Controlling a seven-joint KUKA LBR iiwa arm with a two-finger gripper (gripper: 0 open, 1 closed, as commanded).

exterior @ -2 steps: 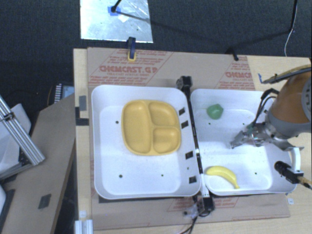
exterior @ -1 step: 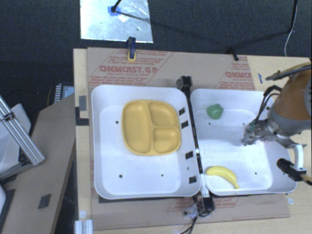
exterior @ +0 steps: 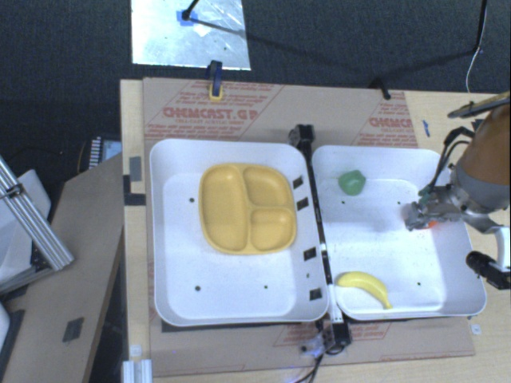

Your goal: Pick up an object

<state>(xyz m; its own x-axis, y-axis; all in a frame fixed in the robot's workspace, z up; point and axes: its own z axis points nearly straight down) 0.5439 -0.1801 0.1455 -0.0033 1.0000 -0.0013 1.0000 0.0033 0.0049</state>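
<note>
The arm (exterior: 487, 154) is cut off by the frame's 3 o'clock edge. The pincer (exterior: 421, 216) is blurred, and its tips cannot be made out. A small orange thing (exterior: 432, 224) beneath it is too small to be identified.

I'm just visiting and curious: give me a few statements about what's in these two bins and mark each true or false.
1. The yellow divided plate lies in the left bin. True.
2. The banana lies on that plate. False: it lies in the right bin, near its front edge.
3. The green object sits in the right bin. True.
4. The gripper hangs over the left bin. False: it is over the right bin, near its right side.
5. The banana touches the green object. False: they lie apart.
</note>
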